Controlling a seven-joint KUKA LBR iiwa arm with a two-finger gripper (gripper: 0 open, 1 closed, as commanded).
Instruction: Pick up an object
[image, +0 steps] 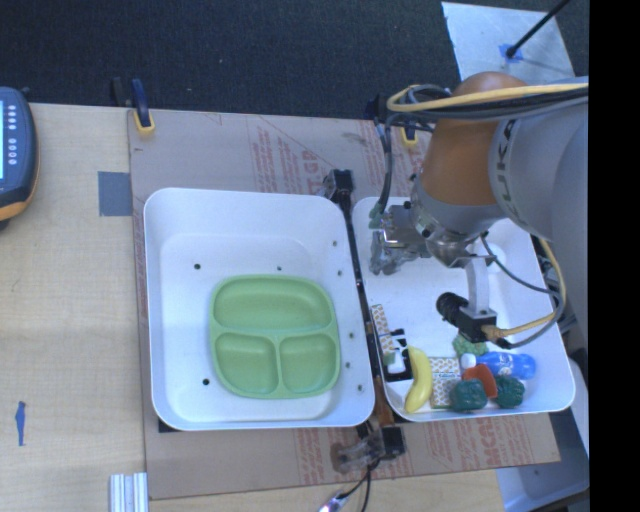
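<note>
Banana (418, 379) and neighbouring toys lie clustered at five o'clock in the right bin (430, 300), while the gripper (388, 255), jaw state indeterminate, hangs near eleven o'clock and would best descend centred over one isolated piece.

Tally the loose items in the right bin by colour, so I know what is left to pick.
Yellow: 1, the banana
Dark green: 2, lumps and
Red: 1, piece
Blue: 1, bottle-like item
Total: 5 that I can separate; the pile is tight.
</note>
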